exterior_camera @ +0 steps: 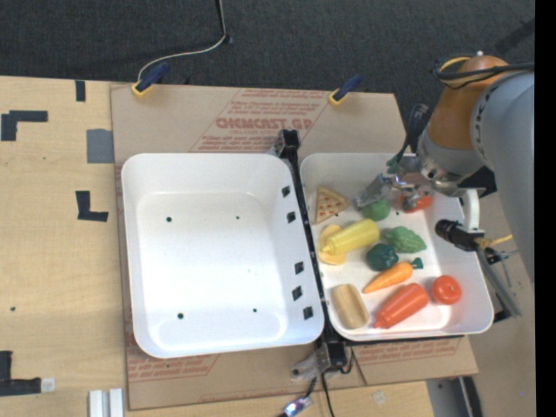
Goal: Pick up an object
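Crowding the right white bin (469, 324), glossy plastic foods lie under fingers (380, 191) whose state I cannot tell.

We see the gripper (380, 189) low in the right bin (476, 320), over a small green piece (377, 208), with a corn cob (349, 237), carrot (388, 276) and tomato (446, 289) nearby; the left bin (143, 259) sits alongside.

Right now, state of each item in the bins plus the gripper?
Gripper: low in the right white bin, over a small green piece.
Yellow plastic corn cob: lying flat.
Orange plastic carrot: lying flat.
Red plastic tomato: resting loose.
Left white bin: level.
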You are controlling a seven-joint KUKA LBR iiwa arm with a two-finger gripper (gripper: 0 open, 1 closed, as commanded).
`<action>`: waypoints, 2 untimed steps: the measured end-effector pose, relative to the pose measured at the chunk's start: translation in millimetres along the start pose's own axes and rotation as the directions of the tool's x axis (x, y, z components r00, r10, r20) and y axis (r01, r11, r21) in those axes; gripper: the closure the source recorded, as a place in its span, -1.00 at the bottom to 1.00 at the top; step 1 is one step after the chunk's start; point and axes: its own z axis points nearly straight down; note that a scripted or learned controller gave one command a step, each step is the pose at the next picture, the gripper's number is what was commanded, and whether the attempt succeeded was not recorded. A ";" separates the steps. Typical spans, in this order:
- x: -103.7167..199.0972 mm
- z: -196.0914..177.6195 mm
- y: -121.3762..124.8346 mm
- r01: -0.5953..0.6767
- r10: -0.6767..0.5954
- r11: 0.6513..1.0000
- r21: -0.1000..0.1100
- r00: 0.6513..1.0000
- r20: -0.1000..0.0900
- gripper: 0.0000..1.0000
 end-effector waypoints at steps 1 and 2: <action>24.4 26.9 27.5 0.000 0.000 1.000 0.000 1.000 -0.001 -1.00; 7.8 25.7 22.2 -0.003 0.003 1.000 0.001 1.000 -0.001 -1.00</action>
